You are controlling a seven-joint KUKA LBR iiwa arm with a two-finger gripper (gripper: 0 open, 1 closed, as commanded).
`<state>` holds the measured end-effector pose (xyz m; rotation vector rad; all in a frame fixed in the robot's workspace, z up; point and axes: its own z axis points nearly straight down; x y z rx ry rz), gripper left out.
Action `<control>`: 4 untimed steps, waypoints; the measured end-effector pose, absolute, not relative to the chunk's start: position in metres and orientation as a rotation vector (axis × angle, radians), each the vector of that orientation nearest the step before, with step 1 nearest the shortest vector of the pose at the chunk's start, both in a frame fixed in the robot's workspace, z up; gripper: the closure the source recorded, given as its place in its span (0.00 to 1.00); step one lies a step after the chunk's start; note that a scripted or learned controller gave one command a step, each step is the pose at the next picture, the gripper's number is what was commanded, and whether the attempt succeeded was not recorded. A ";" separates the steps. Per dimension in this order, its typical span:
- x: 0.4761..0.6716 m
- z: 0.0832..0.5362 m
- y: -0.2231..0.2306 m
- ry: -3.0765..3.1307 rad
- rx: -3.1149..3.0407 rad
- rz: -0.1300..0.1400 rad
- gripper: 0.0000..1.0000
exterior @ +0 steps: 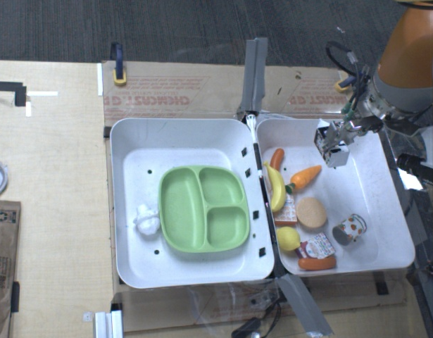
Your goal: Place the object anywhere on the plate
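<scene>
Gripper [335, 151] hovers over the right bin [385, 189], near its back edge, nothing in it that I can see; how wide it stands I cannot tell. Nearest pick looks like the carrot [305, 176], lying just beside the banana [275, 186]. Best drop square across its middle, clear of the banana, then carry left to the green plate [204, 208].

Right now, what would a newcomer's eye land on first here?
The pale green three-compartment plastic plate in the left white bin. Next, the toy food crowding the right white bin, with a yellow banana and an orange carrot. The grey gripper hovers over that bin's far end.
</scene>
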<state>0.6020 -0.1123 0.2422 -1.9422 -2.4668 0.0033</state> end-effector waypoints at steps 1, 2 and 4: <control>0.563 0.234 -0.047 -2.445 -1.968 0.006 1.00; 0.545 0.189 -0.020 -2.424 -1.990 0.008 1.00; 0.551 0.197 0.008 -2.701 -1.652 0.024 1.00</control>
